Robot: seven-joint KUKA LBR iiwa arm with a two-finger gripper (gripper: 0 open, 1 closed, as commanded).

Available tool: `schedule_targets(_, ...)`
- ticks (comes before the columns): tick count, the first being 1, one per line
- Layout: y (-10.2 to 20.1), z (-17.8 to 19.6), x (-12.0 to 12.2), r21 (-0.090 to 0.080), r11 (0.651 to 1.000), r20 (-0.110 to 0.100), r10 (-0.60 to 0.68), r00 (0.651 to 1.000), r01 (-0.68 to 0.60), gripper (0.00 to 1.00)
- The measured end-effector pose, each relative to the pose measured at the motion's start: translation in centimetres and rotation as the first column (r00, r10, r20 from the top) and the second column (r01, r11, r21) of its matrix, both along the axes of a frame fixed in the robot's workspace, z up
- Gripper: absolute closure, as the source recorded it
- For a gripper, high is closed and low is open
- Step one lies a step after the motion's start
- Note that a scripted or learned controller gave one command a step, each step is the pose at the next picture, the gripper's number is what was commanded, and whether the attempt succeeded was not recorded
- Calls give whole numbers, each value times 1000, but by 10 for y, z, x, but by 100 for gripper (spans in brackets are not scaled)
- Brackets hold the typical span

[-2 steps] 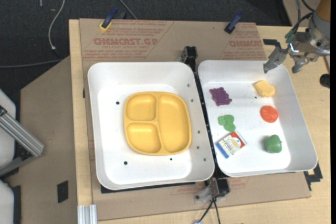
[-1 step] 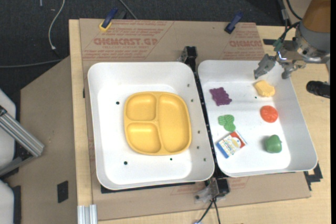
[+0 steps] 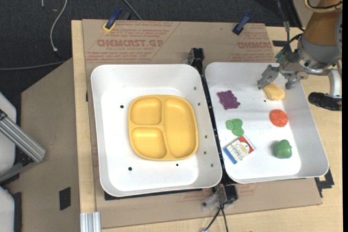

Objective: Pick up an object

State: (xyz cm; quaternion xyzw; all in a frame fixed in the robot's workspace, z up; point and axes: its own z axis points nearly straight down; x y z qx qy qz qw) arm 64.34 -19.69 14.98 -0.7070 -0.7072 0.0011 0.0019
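End effector (image 3: 279, 76) spread wide over right bin (image 3: 304, 165) on cardboard-covered bench (image 3: 81, 117).

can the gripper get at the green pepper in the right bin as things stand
Probably yes: the green pepper lies alone, nothing on it, and the gripper hangs above the same bin near the yellow piece.

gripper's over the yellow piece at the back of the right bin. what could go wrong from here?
1. The gripper sits with open fingers just above the yellow item; that item looks rounded and lumpy, so it may squirt out when the fingers close.
2. The yellow item lies close to the right bin's far right wall, so a finger might clip the wall on the way down.
3. The red item lies just in front; a pushed yellow piece could knock it.
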Motion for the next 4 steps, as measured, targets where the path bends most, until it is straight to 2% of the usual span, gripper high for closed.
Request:
schedule_targets(1,0,-42,4,0,1000,0,2,1000,-2,0)
schedule_targets(2,0,-28,5,-1,1000,6,2,1000,-2,100)
schedule_targets(3,-8,28,12,-4,1000,11,1,1000,-1,100)
schedule_targets(4,-3,77,7,-3,1000,10,1,1000,-1,100)
